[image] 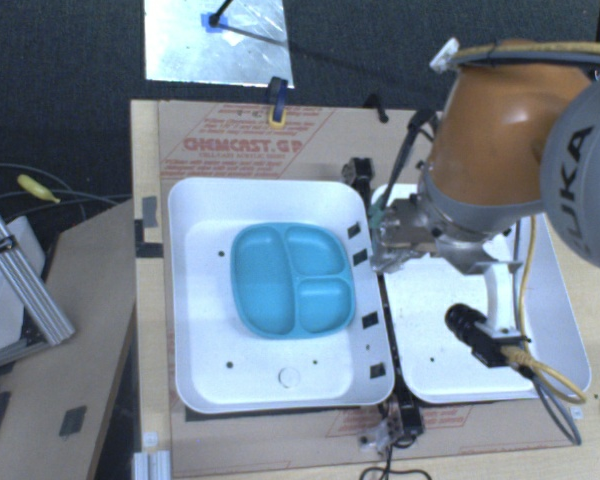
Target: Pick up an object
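A blue divided plate [290, 278] with three compartments lies flat in the middle of the left bin [205, 368]. My gripper [390, 240] hangs low over the left edge of the right bin [430, 368], close to the wall between the two bins and just right of the plate. The bulky orange and grey wrist [505, 138] covers most of the gripper from above. I see nothing held in it.
A black fitting with a yellow cable [480, 336] hangs from the arm over the right bin's floor. A small pale round mark [288, 376] sits near the left bin's front. Cardboard [245, 138] lies under the bins, and a shiny sheet [220, 28] lies beyond.
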Controlling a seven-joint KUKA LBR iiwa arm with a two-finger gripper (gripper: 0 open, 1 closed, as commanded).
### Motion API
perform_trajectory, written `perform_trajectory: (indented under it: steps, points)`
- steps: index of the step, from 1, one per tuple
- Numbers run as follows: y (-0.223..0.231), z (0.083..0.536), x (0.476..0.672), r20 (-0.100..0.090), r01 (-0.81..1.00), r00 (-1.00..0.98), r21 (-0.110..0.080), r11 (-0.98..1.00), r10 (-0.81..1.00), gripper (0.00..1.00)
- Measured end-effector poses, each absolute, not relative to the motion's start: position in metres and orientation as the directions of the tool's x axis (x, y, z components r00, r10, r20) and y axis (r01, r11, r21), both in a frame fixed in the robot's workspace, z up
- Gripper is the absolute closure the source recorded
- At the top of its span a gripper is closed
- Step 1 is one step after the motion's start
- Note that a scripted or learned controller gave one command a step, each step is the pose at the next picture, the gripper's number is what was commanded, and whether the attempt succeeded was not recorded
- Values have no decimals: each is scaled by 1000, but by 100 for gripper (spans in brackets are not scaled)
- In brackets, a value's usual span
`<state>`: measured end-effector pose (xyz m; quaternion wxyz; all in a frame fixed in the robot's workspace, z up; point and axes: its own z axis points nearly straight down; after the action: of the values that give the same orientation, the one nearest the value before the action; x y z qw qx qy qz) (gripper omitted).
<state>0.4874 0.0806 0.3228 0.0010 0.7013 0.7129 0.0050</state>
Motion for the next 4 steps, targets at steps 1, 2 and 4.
perform_trajectory:
  steps: [1, 2, 4]
  points:
    - [12, 307, 487, -2, 1000, 5, 2, -5, 1000, 100]
    - [81, 314, 487, 2, 1000, -9, 2, 9, 1000, 100]
    - [60, 373, 486, 0, 1000, -6, -3, 6, 1000, 100]
